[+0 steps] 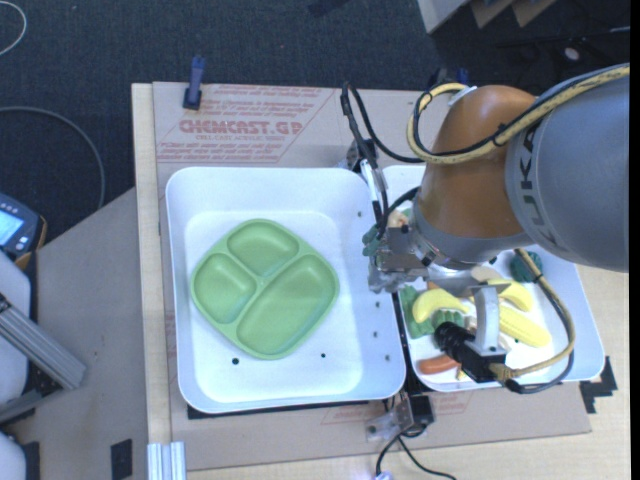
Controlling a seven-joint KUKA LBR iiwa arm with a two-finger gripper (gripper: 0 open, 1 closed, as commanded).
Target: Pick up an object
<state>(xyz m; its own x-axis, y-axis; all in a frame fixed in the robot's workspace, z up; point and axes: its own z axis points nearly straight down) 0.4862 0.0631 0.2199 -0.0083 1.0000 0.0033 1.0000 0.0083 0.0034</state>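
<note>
The arm (560,168) is down over the right bin (588,330), at the right of the frame, so I judge the step in hand to be the reach or descent toward a grasp. Nothing is seen lifted yet. The tool (392,266) sits low at the bin's left wall, close to the divide between the two bins. The wrist hides it, so I cannot tell whether it is apart or together.

Candidate things lie in the right bin, partly hidden by the arm:
- a yellow banana-like piece (433,306)
- a second yellow piece (524,326) to its right
- a small orange-red thing (437,365) near the lower rim

The left bin (182,268) holds a green divided plate (265,286), lying flat and well apart from the tool.

The next move probably calls for settling on one piece — the nearer yellow one looks likeliest — closing on it and rising clear of the bin wall.

Red print on the brown board (240,108) at the top of the bench reads "CHEMCAST G.P"; the smaller lines are too fine to read. The grey arm shows part of a name, "KU".
</note>
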